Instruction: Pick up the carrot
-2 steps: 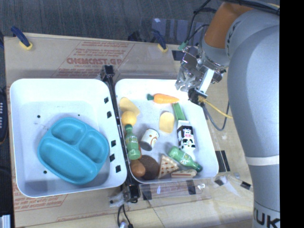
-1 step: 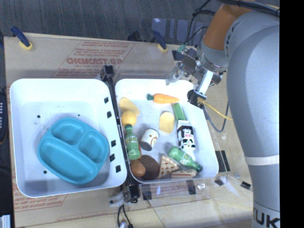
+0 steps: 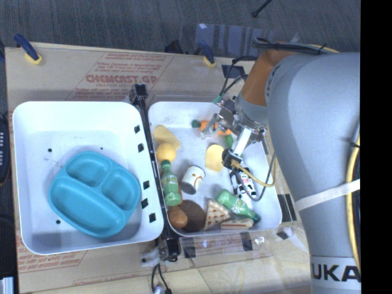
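**Gripper working at the far edge of the right bin**

The gripper (image 3: pixel 215 125) is reaching into the right bin (image 3: pixel 184 112) near its far edge, where the carrot (image 3: pixel 203 125) is lying just beside it; whether the jaws are open or closed cannot be told. A blue divided plate (image 3: pixel 93 192) is sitting in the left bin (image 3: pixel 30 121).

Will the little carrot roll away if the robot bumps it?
Probably a bit: the carrot looks small, rounded and likely light, so a nudge could shift it. It lies near the bin wall, which may stop it. The gripper is close by.
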Robot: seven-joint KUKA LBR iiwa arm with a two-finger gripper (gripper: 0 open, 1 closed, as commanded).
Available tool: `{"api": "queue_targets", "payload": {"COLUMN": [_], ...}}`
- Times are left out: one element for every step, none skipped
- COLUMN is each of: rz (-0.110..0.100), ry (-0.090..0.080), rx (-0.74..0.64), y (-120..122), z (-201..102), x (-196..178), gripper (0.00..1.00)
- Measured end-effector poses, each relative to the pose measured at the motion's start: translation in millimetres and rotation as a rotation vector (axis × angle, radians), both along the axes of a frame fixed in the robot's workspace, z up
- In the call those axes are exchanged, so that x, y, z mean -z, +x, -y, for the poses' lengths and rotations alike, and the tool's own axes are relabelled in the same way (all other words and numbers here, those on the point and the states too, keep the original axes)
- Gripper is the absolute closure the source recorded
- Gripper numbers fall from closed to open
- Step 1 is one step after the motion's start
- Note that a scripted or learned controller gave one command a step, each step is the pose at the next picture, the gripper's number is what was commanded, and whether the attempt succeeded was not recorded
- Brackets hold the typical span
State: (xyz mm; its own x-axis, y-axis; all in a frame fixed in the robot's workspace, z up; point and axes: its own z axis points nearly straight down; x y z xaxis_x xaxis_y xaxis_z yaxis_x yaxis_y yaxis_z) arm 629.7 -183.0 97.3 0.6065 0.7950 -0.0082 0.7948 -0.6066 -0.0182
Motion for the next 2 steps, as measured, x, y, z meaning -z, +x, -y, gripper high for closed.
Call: {"api": "queue_targets", "payload": {"rz": [0.001, 0.001], "ry": [0.000, 0.001], "rx": [-0.015, -0.016], "y": [3.1, 3.1], "z": [-1.7, -2.1], "x": [-14.8, -14.5], "gripper": [1.00, 0.00]}}
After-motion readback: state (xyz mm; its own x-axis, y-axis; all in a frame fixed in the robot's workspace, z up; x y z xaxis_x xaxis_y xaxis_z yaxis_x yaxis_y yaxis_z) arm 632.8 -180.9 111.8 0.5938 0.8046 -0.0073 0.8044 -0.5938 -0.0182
